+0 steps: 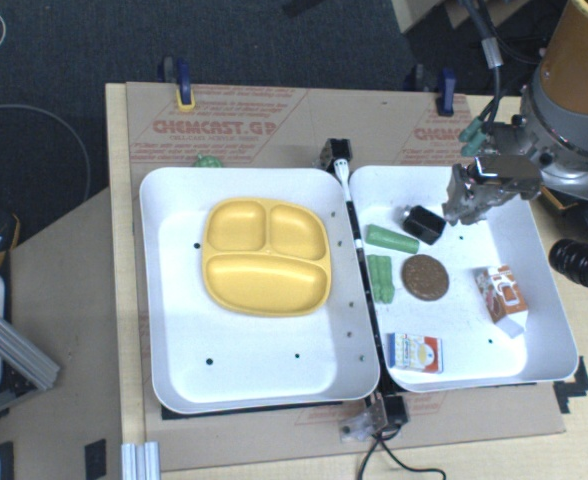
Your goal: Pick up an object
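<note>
The right bin holds a small black block, two green pieces, a brown disc, an orange and white carton and a blue and white packet. My gripper hangs over the bin's far part, just right of the black block, with its tips pointing down. Nothing shows between the fingers.
A yellow divided plate lies in the left bin. Blue clamps hold the board's far edge. A black clip sits where the bins meet. Cables hang above the arm at the top right.
</note>
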Robot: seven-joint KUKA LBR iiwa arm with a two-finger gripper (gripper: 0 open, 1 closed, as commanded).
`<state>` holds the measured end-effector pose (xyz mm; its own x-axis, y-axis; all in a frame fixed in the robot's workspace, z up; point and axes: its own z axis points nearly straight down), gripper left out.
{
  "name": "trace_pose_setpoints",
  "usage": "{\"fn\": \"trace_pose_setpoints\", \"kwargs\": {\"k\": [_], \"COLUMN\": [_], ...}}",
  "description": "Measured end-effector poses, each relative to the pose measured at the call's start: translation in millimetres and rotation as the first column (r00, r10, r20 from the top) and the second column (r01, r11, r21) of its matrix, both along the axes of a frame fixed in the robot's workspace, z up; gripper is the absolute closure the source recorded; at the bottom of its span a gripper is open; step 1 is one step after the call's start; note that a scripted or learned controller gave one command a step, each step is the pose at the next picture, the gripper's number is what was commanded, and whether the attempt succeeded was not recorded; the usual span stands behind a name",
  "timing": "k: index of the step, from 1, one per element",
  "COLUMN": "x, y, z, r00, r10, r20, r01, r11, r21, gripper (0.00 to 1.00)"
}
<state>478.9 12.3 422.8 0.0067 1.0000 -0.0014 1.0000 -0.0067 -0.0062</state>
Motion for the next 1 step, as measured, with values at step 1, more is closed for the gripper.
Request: {"fn": "trace_pose_setpoints", "kwargs": {"k": [1], "x": [0.1], "y": [46.8], "z": [-5.6], "r00": [1.000], "r10": [0.012], "r20": [0.003], "r01": [-0.012], "r11": [1.000], "r21": [0.002], "gripper": [1.00]}}
